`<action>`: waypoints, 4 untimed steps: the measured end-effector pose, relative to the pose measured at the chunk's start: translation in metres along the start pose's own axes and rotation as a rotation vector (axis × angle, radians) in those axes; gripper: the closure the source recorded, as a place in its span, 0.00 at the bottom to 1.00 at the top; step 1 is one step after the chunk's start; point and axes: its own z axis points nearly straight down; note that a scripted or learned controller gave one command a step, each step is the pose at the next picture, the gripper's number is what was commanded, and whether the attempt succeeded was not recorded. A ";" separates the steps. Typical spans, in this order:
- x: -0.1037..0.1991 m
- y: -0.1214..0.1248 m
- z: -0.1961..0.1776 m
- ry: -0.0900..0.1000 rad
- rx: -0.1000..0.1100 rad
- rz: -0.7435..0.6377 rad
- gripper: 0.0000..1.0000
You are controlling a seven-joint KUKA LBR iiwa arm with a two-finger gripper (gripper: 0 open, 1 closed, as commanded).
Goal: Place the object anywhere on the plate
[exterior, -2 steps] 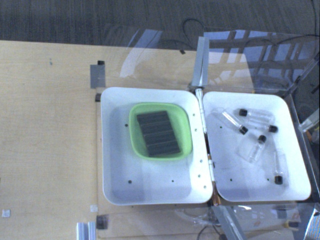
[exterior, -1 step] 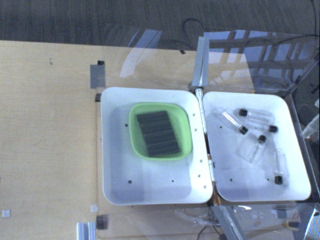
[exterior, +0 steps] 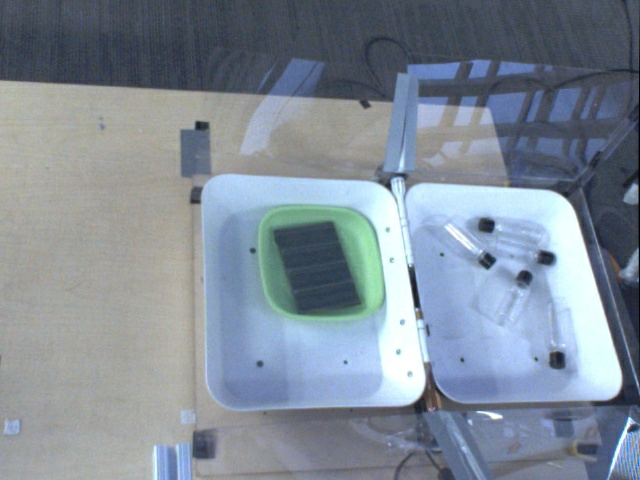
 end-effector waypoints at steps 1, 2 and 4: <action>0.000 0.000 -0.023 -0.001 0.000 -0.220 0.00; 0.000 0.000 -0.030 0.000 0.000 -0.437 0.00; -0.002 0.001 -0.031 -0.001 -0.001 -0.694 0.00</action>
